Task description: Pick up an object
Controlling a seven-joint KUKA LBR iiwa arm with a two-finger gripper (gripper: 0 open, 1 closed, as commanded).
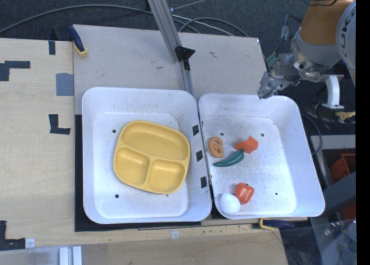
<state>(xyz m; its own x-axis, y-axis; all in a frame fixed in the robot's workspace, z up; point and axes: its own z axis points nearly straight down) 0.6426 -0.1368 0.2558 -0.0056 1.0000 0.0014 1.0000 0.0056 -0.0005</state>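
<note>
Below fingers (267, 91): orange piece (248, 144).

Even overhead light, soft shadows, mild glare on white bins (92, 159), slightly grainy

a: what lies in the right bin (300, 159)?

b: five small things. a round tan-orange slice (215, 147) lies flat toward the bin's left side, just beside the divide.

a: and next to it?

b: a curved dark green pod (229, 159), lying on its side just right of the slice, its tip pointing up toward a small red-orange chunk (248, 144). pod and chunk look to be touching.

a: nearer the front?

b: a red pepper-like piece (244, 192) and a white egg-shaped ball (230, 203), pressed together at the near wall, the ball to the left.

a: the left bin (92, 142)?

b: a yellow three-section plate (152, 156), lying flat, turned slightly askew, about centred.
</note>
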